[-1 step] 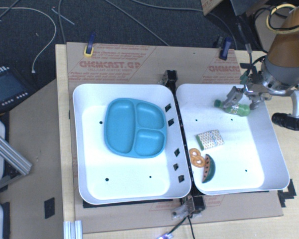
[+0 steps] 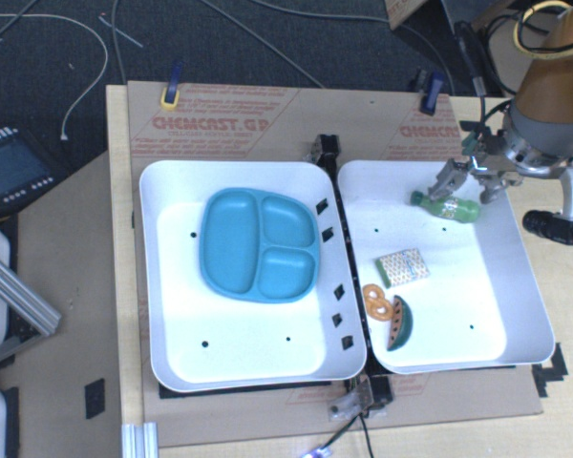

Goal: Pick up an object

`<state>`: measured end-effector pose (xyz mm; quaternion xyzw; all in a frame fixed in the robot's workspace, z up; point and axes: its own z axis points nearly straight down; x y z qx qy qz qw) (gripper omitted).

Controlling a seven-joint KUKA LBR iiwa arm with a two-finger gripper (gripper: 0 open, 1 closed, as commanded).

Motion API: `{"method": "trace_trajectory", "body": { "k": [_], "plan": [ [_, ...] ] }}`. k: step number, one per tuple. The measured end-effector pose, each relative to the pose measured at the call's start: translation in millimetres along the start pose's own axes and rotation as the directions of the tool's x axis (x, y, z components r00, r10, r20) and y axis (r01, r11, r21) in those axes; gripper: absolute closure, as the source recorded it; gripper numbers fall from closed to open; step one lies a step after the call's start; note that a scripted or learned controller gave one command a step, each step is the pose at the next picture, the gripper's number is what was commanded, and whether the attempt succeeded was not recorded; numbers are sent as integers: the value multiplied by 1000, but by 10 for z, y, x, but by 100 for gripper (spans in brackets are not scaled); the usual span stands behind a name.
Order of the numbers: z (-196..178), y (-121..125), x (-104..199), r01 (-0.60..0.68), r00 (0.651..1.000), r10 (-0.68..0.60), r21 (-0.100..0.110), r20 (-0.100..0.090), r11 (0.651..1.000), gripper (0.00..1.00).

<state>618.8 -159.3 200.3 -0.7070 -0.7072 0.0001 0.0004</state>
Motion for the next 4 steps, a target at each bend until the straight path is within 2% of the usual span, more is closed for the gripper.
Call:
{"method": "trace_trajectory", "body": {
  "k": [2, 3, 4],
  "plan": [
    [1139, 52, 20, 0, 1000, 0, 5, -2, 1000, 0],
    [987, 73, 17, 1, 1000, -1, -2, 0, 1000, 100],
    [358, 123, -50, 0, 1000, 0, -9, 3, 1000, 100]
  ]
}}
